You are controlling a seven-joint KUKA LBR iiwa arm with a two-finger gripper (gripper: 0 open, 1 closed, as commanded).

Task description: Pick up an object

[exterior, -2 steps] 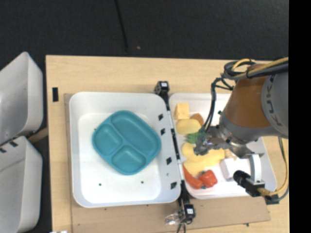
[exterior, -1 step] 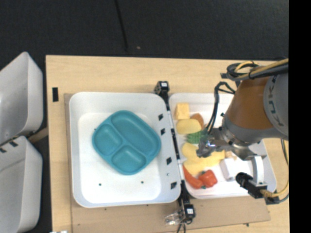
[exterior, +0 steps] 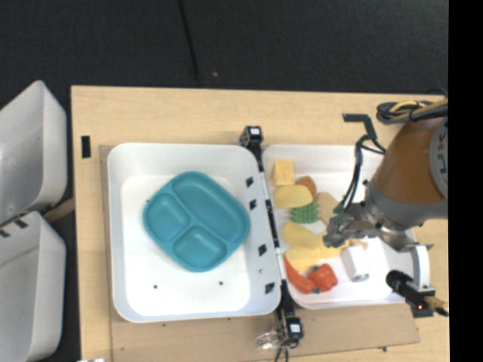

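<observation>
Two bins: left bin (exterior: 128, 292) & right bin (exterior: 332, 155), side by side on wooden bench (exterior: 151, 111), dark clips along the shared edge.
Arm: grey w/ orange band (exterior: 411, 161), comes in from right; its bulk covers the right part of right bin, far wall there can't be seen.
Gripper: (exterior: 337, 234) low over middle of right bin, among the food pieces. Too dark & small to tell if fingers are spread or clamped; can't tell if anything sits between them.
Task objs: cluster in left half of right bin. Yellow block (exterior: 283, 173) at top; pale yellow piece (exterior: 292, 196) below it; orange piece (exterior: 306, 184) just beside, partly hidden; green item (exterior: 305, 214) mid; tan piece (exterior: 327, 201) right of it, part covered by gripper.
Lower cluster: pale yellow piece 2 (exterior: 299, 237), yellow slab (exterior: 308, 259), red item (exterior: 315, 277) at front, all touching/overlapping, outlines hard to split.
White cylinder: (exterior: 355, 265) right of red item, under the arm's edge.
Left bin contents: teal divided plate (exterior: 196, 219), 3 compartments, tilted on the diagonal.
Cut off: white shapes (exterior: 26, 149) at left edge, partly out of view; cables (exterior: 404, 109) top right run out of view.
Labels/writing: none readable; small black tag (exterior: 85, 147) on bench too small to read.
</observation>
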